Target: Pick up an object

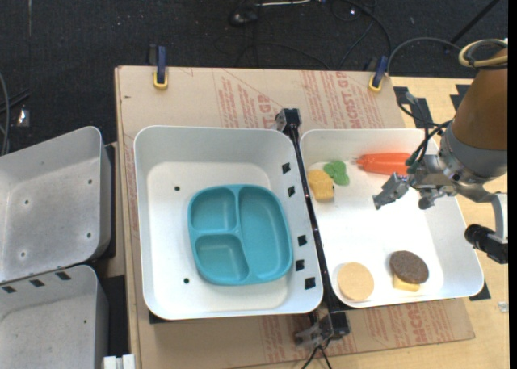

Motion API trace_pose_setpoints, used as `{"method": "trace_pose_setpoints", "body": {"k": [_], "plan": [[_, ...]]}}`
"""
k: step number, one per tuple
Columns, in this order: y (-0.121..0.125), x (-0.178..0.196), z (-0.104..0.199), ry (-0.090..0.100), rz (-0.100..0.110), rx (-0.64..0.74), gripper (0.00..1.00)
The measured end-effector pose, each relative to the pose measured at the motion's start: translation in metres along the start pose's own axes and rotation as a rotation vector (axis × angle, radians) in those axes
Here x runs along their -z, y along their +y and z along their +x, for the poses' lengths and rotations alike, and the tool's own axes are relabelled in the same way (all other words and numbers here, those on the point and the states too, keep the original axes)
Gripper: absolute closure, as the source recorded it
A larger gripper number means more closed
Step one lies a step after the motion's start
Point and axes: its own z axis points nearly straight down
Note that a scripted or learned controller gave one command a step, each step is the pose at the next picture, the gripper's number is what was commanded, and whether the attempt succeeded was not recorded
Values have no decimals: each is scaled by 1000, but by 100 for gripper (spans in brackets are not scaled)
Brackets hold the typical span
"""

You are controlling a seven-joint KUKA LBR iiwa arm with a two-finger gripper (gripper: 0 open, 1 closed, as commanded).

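**Overhead: gripper above the right bin**

Largest, the left bin holds a teal divided tray. Over the right bin, the gripper hovers with fingers spread, gripping nothing, just below an orange carrot. Smaller foods lie nearby.

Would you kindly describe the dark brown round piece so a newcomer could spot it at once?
Look in the right-hand white bin, at its near edge toward the right corner. There the dark brown disc lies on top of a yellow piece. The pale tan disc to its left is similar in shape but far lighter.
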Motion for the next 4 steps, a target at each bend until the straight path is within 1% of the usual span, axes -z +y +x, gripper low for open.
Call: {"method": "trace_pose_setpoints", "body": {"k": [1,2,3,4], "plan": [[3,7,1,-2,-13,3,0],[11,-50,6,-2,-13,2,0],[3,-110,3,-1,-9,0,0],[3,-128,4,-2,-12,2,0]]}}
